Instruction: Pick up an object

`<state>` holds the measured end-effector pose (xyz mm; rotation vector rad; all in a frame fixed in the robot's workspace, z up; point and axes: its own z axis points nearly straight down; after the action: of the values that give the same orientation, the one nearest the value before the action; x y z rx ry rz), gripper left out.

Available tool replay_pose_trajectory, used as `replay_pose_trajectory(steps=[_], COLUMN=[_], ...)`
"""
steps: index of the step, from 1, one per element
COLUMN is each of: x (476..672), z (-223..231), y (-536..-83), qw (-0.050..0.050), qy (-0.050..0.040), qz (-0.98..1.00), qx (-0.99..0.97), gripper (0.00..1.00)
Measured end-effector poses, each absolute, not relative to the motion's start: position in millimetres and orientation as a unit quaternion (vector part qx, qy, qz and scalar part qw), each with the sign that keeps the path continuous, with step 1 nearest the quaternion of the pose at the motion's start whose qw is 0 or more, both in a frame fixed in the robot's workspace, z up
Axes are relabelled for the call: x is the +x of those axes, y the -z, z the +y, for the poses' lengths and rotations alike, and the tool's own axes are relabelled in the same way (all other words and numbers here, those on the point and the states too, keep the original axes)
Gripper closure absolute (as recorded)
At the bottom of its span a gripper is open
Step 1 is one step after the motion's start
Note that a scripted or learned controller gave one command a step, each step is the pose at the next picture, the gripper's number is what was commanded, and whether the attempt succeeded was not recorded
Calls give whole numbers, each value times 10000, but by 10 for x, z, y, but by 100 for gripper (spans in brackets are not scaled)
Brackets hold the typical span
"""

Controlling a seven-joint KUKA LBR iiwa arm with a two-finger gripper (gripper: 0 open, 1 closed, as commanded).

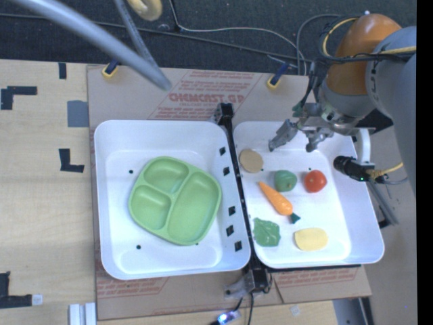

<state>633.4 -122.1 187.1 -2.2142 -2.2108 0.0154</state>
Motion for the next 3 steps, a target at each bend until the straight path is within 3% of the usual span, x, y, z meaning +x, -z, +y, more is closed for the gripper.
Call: replay_pose_trajectory(steps=[1,3], x=[6367,6362], z=[-1218,-1312], y=[-1959,-869], qw=[7,0], qy=[-6,-10], qz=[-7078,-7074], qx=[-7064,-7068], gripper=[0,0])
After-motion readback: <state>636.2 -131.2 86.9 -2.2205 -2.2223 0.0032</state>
